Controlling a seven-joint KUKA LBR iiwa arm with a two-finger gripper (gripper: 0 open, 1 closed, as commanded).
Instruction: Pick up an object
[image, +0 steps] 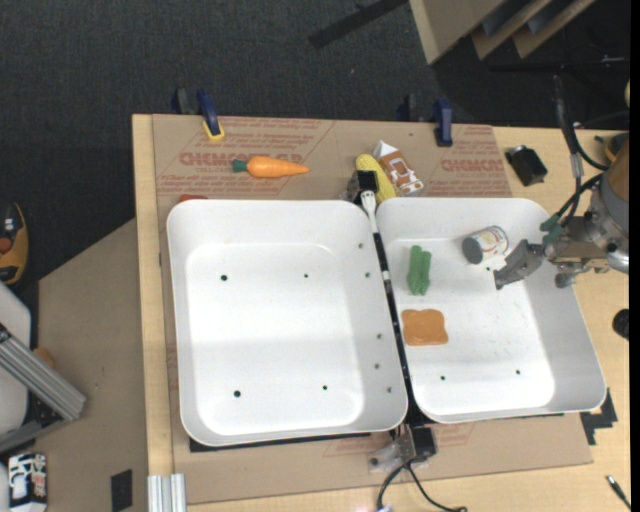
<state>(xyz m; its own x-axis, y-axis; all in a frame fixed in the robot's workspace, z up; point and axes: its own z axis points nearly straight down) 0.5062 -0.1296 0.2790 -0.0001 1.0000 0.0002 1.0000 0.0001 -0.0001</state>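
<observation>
- The surface (300, 140) is a brown board with red print, and it carries two shallow white bins side by side.
- The left bin (190, 330) is the bigger one in the view; the right bin (560, 380) touches it along the middle edge.
- The grey arm (600, 245) reaches in from the right, above the upper right part of the right bin.
- The gripper (512, 268) is low over the right bin; its fingers look spread apart, with nothing between them.
- A small can (484, 244) lies on its side in the right bin, just beside the gripper, on its upper left.
- A green object (419, 270) lies in the right bin near the middle edge.
- An orange flat piece (425, 327) lies just below the green object.
- A toy carrot (270, 168) lies on the board behind the left bin.
- A yellow object (372, 172) and a small printed packet (400, 172) lie behind the bins, near where they meet.
</observation>
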